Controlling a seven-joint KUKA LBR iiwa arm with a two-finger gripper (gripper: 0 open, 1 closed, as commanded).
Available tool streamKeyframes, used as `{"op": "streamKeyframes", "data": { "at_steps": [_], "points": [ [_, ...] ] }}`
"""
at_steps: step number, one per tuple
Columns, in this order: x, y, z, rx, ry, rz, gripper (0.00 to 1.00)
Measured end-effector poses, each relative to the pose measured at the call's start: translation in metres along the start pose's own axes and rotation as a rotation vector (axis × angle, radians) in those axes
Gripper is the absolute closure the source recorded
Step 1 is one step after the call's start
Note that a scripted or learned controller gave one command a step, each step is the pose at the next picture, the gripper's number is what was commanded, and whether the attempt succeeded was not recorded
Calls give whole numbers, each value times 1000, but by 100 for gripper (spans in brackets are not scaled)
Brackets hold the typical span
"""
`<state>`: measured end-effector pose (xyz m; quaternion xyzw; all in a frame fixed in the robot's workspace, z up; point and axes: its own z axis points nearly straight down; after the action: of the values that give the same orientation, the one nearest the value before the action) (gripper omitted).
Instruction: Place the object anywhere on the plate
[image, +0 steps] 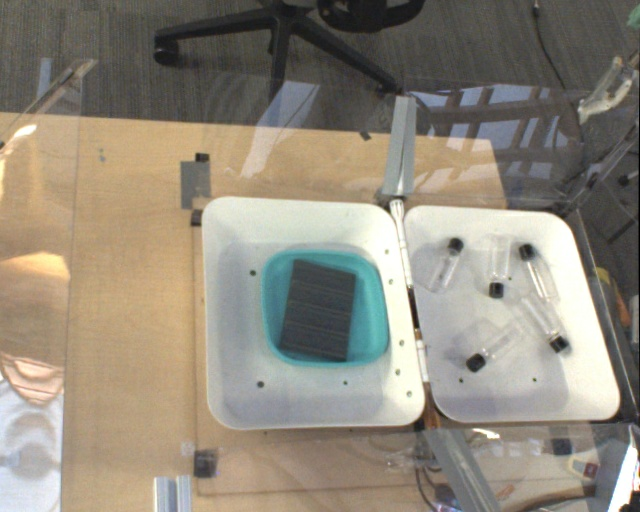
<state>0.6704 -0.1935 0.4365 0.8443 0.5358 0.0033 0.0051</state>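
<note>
A dark ribbed block (318, 310) lies flat on the teal plate (373, 330) in the left bin (230, 330). In the right bin (590, 390), five clear vials (445, 262) with black caps lie scattered, well apart from the plate.

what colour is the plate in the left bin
Teal, seen in the camera view: the plate sits under a dark ridged block.

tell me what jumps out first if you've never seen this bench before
The teal plate in the left bin draws the eye first, with a dark ribbed block lying on it. Next come the clear vials with black caps scattered in the right bin.
</note>
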Motion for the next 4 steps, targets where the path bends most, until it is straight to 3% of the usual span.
{"op": "streamKeyframes", "data": {
  "at_steps": [4],
  "points": [
    [0, 0, 0, 1, 0, 0, 0]
  ]
}}
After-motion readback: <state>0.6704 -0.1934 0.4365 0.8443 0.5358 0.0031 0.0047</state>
